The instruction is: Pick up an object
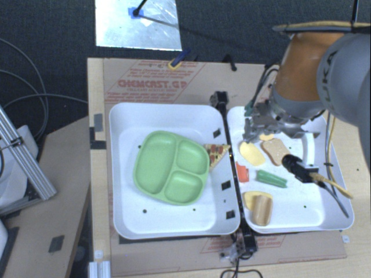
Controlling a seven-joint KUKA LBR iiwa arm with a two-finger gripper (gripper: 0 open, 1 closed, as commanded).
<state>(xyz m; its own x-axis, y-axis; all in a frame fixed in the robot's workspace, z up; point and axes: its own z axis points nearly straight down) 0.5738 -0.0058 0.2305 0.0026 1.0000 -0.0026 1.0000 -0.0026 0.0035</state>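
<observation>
Camera view looks down on two white bins set side by side on a printed cardboard sheet [153, 81] that lies on the worktop [61, 155]. The left bin [124, 213] carries a green divided plate [172, 167] with three compartments, and a toy pizza slice [217, 153] sits just beside the plate's right rim, near the wall between the bins.

The right bin [301, 213] holds the loose toy food. A pale yellow piece [251, 153] lies near the bin's left wall, with a brown toast slice [274, 151] just to its right. Below them lie a small red piece [242, 173] and a green stick [272, 178] – possibly a bean, though the shape is too blurred to be sure. A bun-like piece [259, 207] lies nearer the front edge, apart from the others.

The arm [313, 62] reaches in from the right, and its hand [251, 133] hangs over the far left part of the right bin – just above the pale yellow piece and beside the toast slice. Whether the hand is wide or narrow cannot be told from this angle, and nothing can be seen gripped in it
</observation>
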